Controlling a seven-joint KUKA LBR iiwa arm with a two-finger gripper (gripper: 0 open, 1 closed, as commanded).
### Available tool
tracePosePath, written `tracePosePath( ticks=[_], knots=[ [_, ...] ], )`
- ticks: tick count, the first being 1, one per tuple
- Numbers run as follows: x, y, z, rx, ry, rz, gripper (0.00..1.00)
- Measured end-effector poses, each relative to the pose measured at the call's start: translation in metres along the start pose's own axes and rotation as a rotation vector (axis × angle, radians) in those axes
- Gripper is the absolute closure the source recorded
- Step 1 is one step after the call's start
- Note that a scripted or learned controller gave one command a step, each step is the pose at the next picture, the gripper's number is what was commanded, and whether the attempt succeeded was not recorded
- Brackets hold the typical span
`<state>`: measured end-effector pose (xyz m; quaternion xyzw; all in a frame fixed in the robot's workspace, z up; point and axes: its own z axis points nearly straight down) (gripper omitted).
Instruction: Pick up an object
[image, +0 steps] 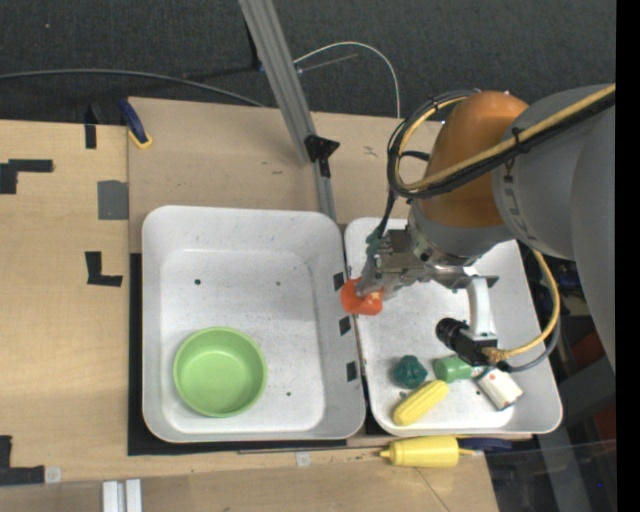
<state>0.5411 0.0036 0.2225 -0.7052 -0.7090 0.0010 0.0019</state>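
My gripper (372, 285) hangs over the left edge of the right bin (535, 415), reaching down from the grey and orange arm. A small orange-red object (360, 299) sits right at its fingertips, and the fingers look closed on its top. The object is just above or against the rim between the two bins; I cannot tell whether it is lifted. Further down the right bin lie a dark green lump (408, 371), a yellow corn cob (421, 400), a small green block (455, 369) and a white block (499, 388).
A light green bowl (220, 372) rests in the front left corner of the left bin (240, 240). A yellow object (428, 452) lies on the bench just outside the right bin's front rim. A slanted metal pole (290, 90) stands behind the bins.
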Motion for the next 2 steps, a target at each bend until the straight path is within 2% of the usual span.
tracePosePath(
  ticks=[1, 2],
  knots=[
    [0.052, -0.013, 0.008, 0.001, 0.0, -0.001, 1.0],
    [0.095, -0.017, -0.005, -0.002, 0.0, -0.002, 1.0]
  ],
)
